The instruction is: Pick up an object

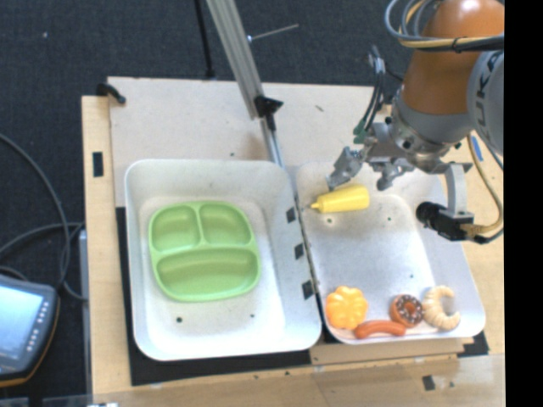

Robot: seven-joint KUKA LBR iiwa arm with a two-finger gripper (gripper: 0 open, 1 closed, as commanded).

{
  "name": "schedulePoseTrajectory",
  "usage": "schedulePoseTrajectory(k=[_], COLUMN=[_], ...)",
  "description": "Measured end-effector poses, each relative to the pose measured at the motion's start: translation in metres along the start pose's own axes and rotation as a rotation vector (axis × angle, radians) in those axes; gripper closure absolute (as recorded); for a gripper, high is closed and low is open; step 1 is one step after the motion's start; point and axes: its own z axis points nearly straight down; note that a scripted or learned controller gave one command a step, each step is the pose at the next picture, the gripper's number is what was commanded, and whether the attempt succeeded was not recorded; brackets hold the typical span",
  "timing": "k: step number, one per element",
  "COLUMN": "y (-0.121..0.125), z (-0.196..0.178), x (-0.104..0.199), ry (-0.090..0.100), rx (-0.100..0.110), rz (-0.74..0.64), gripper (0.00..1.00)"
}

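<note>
1. The gripper (366, 170) is seen at the far edge of the right bin (441, 253), hanging from the grey arm (445, 53) that reaches in from the desk's right side.
2. Two grey fingers are seen apart, one at the left and one at the right, with a gap between them; the gripper is judged to be spread, and nothing is seen pinched in it.
3. A yellow bottle (341, 200) is found lying on its side in the far left corner of the right bin, just below the left finger. Whether the finger touches it cannot be told.
4. Along the near edge of the same bin, an orange pumpkin toy (345, 306), a red sausage-like piece (379, 330), a chocolate doughnut (407, 309) and a pale ring pastry (441, 306) are lined up, well apart from the gripper.
5. In the left bin (144, 185), a green divided plate (204, 250) is lying flat, untouched.
6. Progress is judged as early: nothing has been lifted. The grasp, the closing and the lift are all left to be done, with the yellow bottle the likeliest target.
</note>
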Motion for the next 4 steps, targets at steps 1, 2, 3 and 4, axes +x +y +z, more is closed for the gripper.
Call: schedulePoseTrajectory(k=[1, 2, 3, 4], y=[0.030, 0.005, -0.032, 0.011], z=[0.107, 0.102, 0.002, 0.098], x=[0.016, 0.051, 0.005, 0.007], ry=[0.001, 0.002, 0.001, 0.000], rx=[0.014, 0.011, 0.000, 0.014], rz=[-0.008, -0.007, 0.000, -0.004], gripper=[0.00, 0.00, 0.00, 0.00])
